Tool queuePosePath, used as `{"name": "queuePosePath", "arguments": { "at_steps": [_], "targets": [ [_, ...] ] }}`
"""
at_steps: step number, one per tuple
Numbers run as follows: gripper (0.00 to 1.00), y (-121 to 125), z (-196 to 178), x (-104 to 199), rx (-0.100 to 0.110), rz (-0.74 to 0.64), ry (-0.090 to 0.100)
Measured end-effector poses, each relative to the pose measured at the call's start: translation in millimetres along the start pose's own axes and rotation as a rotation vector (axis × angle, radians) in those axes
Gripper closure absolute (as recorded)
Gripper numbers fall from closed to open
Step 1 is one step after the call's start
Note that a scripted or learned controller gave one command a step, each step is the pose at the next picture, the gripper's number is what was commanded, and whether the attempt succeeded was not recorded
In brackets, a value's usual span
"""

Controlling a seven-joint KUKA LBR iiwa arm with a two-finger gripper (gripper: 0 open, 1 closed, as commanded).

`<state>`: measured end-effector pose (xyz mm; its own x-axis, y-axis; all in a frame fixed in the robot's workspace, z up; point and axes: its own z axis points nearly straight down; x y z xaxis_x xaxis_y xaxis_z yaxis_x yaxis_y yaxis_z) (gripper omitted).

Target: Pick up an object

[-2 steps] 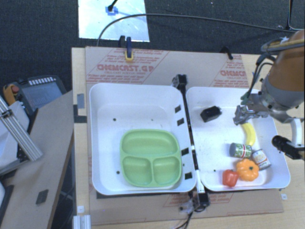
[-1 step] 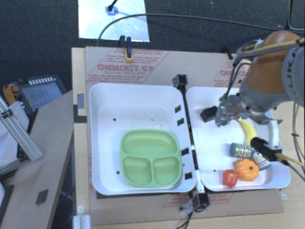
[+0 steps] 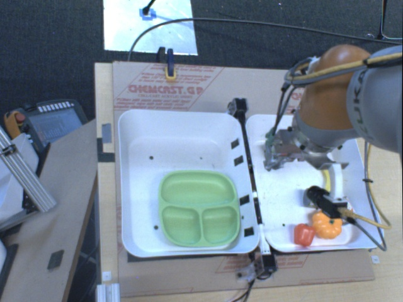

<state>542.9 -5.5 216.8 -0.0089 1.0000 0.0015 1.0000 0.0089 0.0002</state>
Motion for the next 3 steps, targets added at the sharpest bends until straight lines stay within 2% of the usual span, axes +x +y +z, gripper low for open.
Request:
{"name": "queuePosePath", "arguments": {
  "at_steps": [1,2,3],
  "targets": [
    [1.0,0,-13,52,-0.002,-0.001,0.0],
    [1.0,1,0,101,0.0,-0.001,0.0],
    [1.0,13,-3,116,-0.002,0.002,0.0]
  ]
}}
